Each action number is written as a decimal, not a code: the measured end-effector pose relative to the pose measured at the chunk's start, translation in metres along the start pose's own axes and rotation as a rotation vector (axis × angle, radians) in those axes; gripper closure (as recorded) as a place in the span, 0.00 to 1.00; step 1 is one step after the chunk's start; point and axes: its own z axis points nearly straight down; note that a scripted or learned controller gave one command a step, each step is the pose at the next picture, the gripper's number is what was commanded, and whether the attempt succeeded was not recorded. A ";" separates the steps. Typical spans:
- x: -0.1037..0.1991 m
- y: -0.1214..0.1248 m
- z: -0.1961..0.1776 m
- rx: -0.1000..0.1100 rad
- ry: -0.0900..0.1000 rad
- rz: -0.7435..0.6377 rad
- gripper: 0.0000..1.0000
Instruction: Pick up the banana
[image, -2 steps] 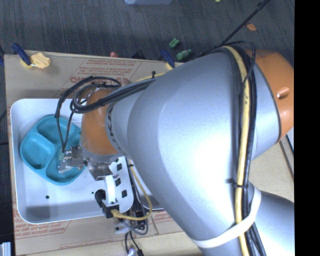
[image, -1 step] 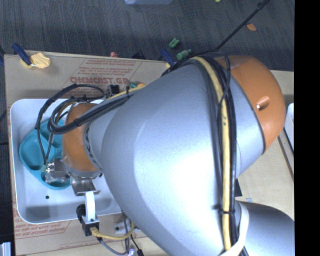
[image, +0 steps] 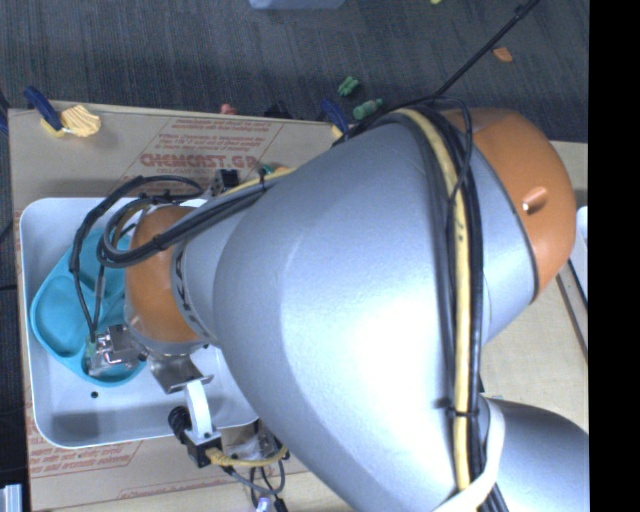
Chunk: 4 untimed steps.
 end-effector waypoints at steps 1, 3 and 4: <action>-0.004 -0.001 -0.007 0.009 -0.006 0.003 1.00; -0.012 -0.003 -0.025 0.023 -0.018 0.010 1.00; -0.035 -0.010 -0.115 0.000 0.002 -0.150 1.00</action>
